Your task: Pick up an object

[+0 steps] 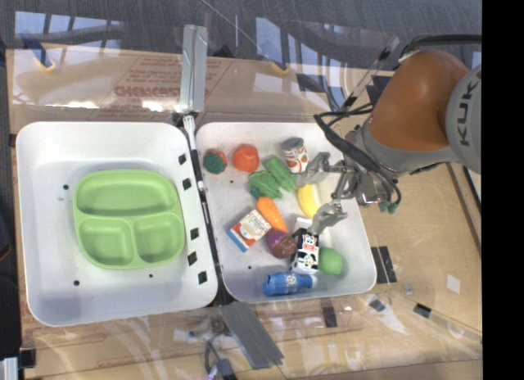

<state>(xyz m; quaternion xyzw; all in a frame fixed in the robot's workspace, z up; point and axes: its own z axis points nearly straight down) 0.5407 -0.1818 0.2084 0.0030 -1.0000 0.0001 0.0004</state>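
Note:
My gripper (319, 192) hovers over the right bin (246, 284), its two fingers (315, 165) spread apart with the yellow banana (307, 200) lying between and below them. Nothing is gripped. Around it lie a green leafy vegetable (274, 178), an orange carrot (271, 214), a small can (294, 155), a red tomato (245, 158), a green-and-red strawberry-like toy (214, 161), a small carton (250, 229), a purple piece (282, 244), a black-and-white cow-print carton (306, 253), a green ball (332, 262) and a blue can (288, 282).
The left bin (41, 206) holds a green divided tray (128, 218). A metal divider bar (193, 67) stands between the bins at the back. The arm's orange band (413, 100) and cables hang over the right bin's right rim.

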